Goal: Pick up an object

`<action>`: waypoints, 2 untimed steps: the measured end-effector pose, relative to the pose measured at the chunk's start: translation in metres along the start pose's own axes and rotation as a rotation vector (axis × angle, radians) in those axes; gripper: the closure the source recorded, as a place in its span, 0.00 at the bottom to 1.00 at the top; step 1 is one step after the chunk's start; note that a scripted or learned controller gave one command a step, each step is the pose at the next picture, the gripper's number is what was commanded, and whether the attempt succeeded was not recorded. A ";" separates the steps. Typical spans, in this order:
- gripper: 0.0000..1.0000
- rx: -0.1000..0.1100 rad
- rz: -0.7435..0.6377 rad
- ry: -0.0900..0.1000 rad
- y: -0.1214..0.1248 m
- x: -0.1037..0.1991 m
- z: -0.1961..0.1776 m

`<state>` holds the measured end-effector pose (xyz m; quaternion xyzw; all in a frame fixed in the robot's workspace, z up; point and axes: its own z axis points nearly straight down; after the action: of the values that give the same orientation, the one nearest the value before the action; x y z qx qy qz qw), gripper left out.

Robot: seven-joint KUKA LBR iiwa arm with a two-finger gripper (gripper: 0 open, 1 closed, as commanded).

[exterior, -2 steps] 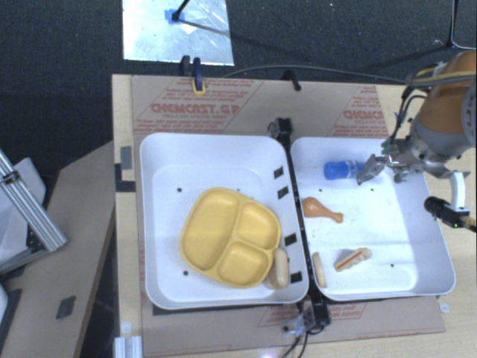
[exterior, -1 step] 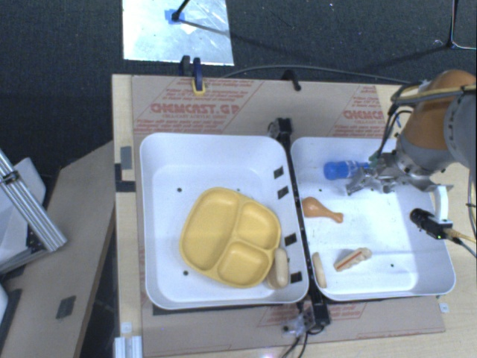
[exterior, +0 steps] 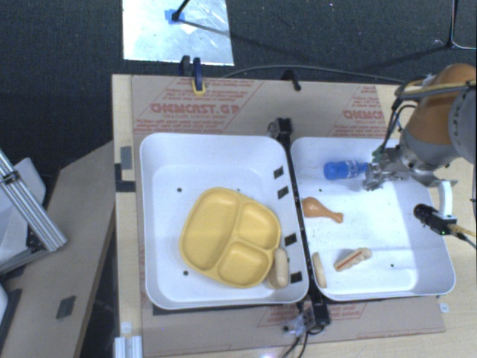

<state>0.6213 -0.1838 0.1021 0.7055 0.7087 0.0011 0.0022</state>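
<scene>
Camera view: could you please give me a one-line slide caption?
KUKA gripper poised beside a blue bottle in the right bin; yellow tray in the left.

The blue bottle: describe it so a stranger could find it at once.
Go to the right bin of the two white ones. Near its far wall, the blue bottle lies on its side, just beside the gripper. It is the only blue thing there; the drumstick and hot dog nearer the front are orange and tan.
</scene>
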 end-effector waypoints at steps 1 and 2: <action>1.00 0.000 0.003 0.000 -0.006 0.001 -0.047; 1.00 -0.002 -0.001 0.000 -0.003 0.007 -0.094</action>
<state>0.6182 -0.1763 0.1958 0.7052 0.7090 0.0017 0.0028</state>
